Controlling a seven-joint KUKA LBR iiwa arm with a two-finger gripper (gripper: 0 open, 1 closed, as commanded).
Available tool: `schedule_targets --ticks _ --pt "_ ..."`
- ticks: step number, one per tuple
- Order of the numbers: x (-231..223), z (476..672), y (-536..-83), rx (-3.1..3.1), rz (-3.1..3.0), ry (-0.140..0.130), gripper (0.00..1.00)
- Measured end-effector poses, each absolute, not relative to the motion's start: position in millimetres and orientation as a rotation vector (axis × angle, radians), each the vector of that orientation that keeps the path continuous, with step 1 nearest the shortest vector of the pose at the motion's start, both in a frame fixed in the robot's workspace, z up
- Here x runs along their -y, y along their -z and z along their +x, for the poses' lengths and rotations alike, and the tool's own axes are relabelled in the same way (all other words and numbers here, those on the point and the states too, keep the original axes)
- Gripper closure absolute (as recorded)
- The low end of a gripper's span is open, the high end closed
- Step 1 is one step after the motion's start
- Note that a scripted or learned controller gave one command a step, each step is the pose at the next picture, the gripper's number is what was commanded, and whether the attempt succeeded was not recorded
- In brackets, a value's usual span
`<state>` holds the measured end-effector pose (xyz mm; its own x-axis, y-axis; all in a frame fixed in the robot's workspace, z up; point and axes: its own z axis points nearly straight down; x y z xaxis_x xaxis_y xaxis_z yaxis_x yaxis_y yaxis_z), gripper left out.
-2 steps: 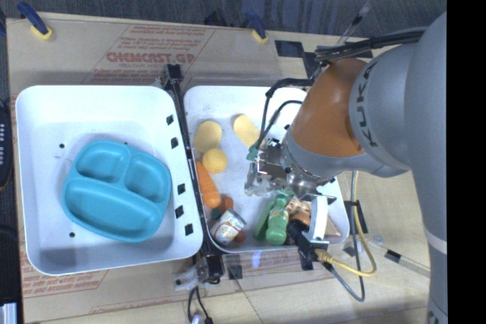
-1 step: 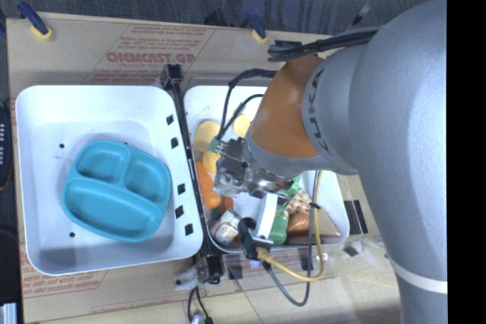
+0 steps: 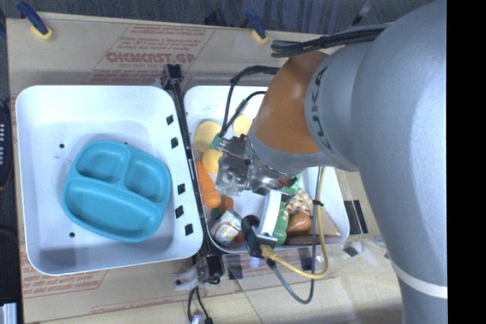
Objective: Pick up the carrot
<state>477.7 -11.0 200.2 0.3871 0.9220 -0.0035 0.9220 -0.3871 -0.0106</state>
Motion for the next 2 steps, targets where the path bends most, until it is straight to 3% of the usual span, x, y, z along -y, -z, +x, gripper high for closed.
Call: schedule_targets --ticks 1,2 --pt "-14.1 476.0 -190.4 0.854 -3.018 -0.010 1.00" --pt "-37.8 475.3 -190.6 0.419 -3.109 -0.014 1.00"
